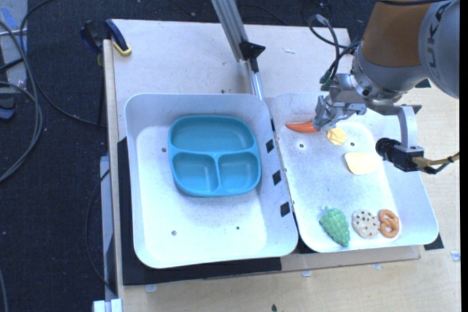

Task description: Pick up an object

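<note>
The arm's grey casing carries dark lettering at the far right edge of the view; only a "U" and part of a "K" can be read. Nothing else here bears legible writing.

The gripper (327, 118) hangs low over the upper left part of the right bin (417, 212), right beside an orange carrot-like piece (300, 127) whose blunt end lies at or under the gripper. Whether its fingers are spread or pinching is not clear from here, and I cannot tell if it touches the carrot. A small yellow lump (336, 136) lies just below the gripper, and a pale yellow slab (361, 163) sits a little further down toward the right.

Along the near edge of that bin are a green leafy piece (335, 225), a speckled cookie (364, 223) and a pretzel (388, 223), close together, the pretzel near the bin's rim. The middle of the bin between these and the yellow pieces is open floor.

The left bin (146, 179) holds a blue divided plate (215, 155), set toward its far half, with bare white room below it and on its left. The bins meet along a seam with black clips. The table (175, 58) behind them is bare wood, crossed by a slanted metal pole (223, 0).
</note>
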{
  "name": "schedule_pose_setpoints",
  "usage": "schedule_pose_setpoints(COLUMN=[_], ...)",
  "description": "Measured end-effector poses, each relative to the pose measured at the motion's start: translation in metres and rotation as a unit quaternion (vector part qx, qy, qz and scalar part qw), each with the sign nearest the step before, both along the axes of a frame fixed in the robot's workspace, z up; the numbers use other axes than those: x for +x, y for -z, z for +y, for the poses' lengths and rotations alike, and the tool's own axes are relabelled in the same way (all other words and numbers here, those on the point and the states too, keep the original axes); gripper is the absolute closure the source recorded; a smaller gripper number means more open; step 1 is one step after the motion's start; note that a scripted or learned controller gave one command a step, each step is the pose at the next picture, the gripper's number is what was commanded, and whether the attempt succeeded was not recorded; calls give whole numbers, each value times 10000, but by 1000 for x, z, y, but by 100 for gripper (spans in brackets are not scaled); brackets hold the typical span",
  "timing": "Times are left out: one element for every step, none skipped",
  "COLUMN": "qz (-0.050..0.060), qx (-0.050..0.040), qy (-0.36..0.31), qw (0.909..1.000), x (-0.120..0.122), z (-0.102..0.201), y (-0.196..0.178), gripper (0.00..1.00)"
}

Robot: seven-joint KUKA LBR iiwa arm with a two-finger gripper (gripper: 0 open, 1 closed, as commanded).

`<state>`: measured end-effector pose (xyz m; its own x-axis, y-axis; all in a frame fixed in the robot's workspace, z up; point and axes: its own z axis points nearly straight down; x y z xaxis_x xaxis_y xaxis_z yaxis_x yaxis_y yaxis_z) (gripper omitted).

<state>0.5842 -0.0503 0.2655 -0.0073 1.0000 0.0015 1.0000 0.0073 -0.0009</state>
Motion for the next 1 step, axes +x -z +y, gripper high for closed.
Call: schedule_pose_setpoints(qz=[-6], qx=[0], qy=[0], qw=[10000], x=[1], z=[52], y=[-1], gripper=[100])
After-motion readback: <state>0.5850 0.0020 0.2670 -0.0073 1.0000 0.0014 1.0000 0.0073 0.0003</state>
